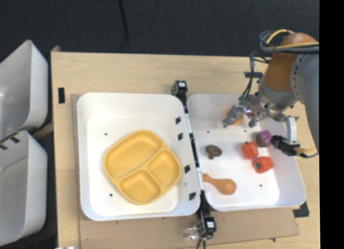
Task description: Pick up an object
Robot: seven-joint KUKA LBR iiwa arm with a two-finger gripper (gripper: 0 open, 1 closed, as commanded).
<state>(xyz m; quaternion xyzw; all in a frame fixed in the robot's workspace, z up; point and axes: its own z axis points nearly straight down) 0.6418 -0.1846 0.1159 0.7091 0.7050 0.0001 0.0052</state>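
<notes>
Purple object [263,137] in right bin [285,197], just below and right of claw [239,115], apart from it. Claw low over bin's upper part, fingers spread, pinching nothing. Red pieces [250,150] below.

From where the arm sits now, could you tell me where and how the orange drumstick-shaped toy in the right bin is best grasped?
Probably across the narrow neck of the drumstick toy, from straight above. It lies flat, thin end toward the divider and bulb toward the red pieces, with bare floor around it in the right bin. Fingers closing across the long axis should fit the slim part better than the rounded bulb, which might slip.
</notes>
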